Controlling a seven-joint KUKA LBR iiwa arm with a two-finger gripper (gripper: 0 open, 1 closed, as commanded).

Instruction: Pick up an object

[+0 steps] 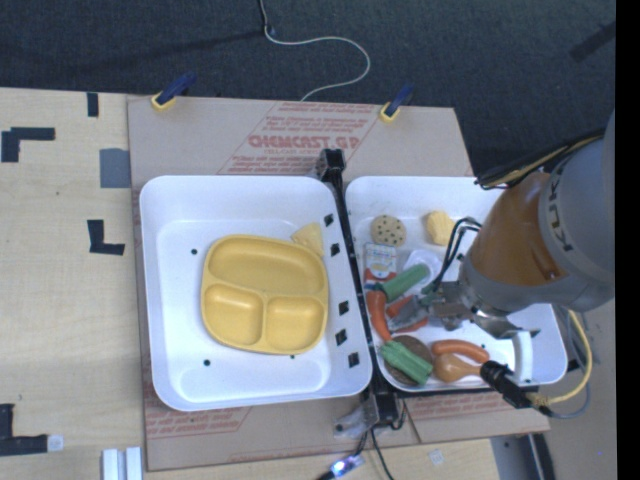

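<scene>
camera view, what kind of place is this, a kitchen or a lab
Most likely a robot test bench in a lab, not a kitchen: two white bins clamped onto cardboard, toy food such as a cookie, and a grey robot arm reaching in.

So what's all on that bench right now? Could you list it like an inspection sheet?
Surface: two white bins, left bin and right bin, on a cardboard sheet over a wooden bench.
Job's things: toy food in the right bin: cookie, yellow piece, green piece, orange carrot, sausage.
Clutter: yellow divided tray in the left bin.
Grippers: gripper low among the food; fingers unclear.
Cables: white cable behind the bench.
Surroundings: dark carpet.
</scene>
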